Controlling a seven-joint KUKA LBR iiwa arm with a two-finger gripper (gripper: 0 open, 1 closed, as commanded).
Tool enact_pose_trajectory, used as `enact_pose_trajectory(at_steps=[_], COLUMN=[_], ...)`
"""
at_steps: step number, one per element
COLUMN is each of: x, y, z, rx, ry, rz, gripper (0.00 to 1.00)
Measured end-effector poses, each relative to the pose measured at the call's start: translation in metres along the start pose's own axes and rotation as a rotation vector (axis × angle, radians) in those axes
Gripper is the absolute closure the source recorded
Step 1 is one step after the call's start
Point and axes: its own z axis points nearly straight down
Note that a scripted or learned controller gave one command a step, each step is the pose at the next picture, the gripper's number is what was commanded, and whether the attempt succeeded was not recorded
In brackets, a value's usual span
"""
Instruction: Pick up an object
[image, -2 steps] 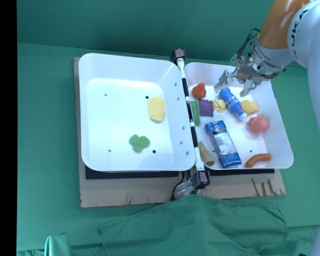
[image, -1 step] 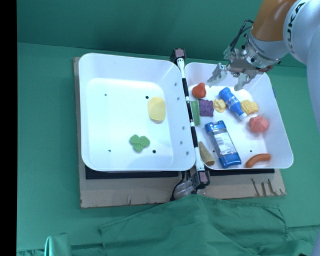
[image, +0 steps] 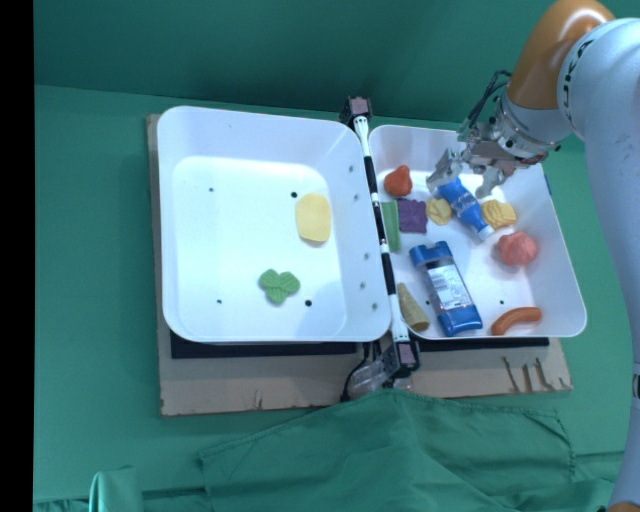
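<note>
Two white bins lie side by side on the bench, the pincer (image: 466, 182) over the right bin (image: 560, 290).
The spread fingers straddle the upper end of a small blue tube (image: 466, 208), which lies among a yellow piece (image: 438, 211), a purple piece (image: 411, 214) and a larger blue packet (image: 446, 288); whether the fingers actually grip the tube cannot be told. The left bin (image: 230, 160) holds a yellow slice (image: 313, 217) and a green leaf (image: 279, 285).
</note>
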Motion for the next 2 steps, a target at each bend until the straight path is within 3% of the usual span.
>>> enact_pose_trajectory(at_steps=[1, 2], x=[-0.018, 0.028], y=[0.042, 0.041], z=[-0.045, -0.090], rx=[-0.015, -0.015], ry=[-0.001, 0.002], rz=[-0.006, -0.010], gripper=[0.00, 0.00])
